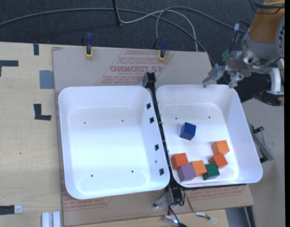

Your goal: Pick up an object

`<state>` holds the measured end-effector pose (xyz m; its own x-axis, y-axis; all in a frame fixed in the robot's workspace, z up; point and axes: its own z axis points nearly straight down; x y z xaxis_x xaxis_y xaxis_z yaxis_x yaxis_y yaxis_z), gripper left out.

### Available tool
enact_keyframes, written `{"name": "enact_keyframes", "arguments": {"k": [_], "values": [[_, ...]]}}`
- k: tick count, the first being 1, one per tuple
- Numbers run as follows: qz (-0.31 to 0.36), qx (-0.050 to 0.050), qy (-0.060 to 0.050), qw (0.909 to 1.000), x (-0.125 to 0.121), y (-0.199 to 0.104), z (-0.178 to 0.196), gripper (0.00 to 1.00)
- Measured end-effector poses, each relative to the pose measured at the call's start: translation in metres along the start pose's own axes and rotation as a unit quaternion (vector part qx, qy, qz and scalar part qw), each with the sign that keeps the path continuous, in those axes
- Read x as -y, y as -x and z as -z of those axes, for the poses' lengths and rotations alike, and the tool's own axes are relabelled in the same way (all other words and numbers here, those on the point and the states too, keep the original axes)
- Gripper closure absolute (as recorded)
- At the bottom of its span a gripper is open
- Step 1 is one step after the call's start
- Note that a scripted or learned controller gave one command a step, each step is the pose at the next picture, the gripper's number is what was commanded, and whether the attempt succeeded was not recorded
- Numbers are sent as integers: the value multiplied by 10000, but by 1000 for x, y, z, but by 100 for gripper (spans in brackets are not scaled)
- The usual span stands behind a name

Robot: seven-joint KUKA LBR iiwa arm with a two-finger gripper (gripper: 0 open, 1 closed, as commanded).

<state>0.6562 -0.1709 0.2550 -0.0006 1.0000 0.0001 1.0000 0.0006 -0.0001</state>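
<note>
My gripper [222,79] hangs above the far right rim of the right bin [244,122], fingers spread open with nothing between them. Inside that bin a blue cube [188,130] lies near the middle, well below and left of the gripper. Along the near side sit several blocks: an orange one [179,161], a purple one [186,172], another orange one [199,167], a green one [211,170], and two more orange ones [220,147] [219,160] toward the right.
The left bin [69,126] stands beside the right one, joined by a black clip strip [156,131]. Both rest on a cardboard sheet [130,67] held by two clamps. Cables run across the dark floor behind.
</note>
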Motion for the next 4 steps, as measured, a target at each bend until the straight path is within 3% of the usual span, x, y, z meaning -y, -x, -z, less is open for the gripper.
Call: {"name": "enact_keyframes", "arguments": {"k": [1,2,3,4], "values": [[-3,-8,-38,10000,81,-26,-77,0],[18,-7,-35,10000,62,-77,-171,0],[-6,-1,-11,10000,118,-77,-166,0],[-2,0,-2,10000,107,-75,-166,0]]}}
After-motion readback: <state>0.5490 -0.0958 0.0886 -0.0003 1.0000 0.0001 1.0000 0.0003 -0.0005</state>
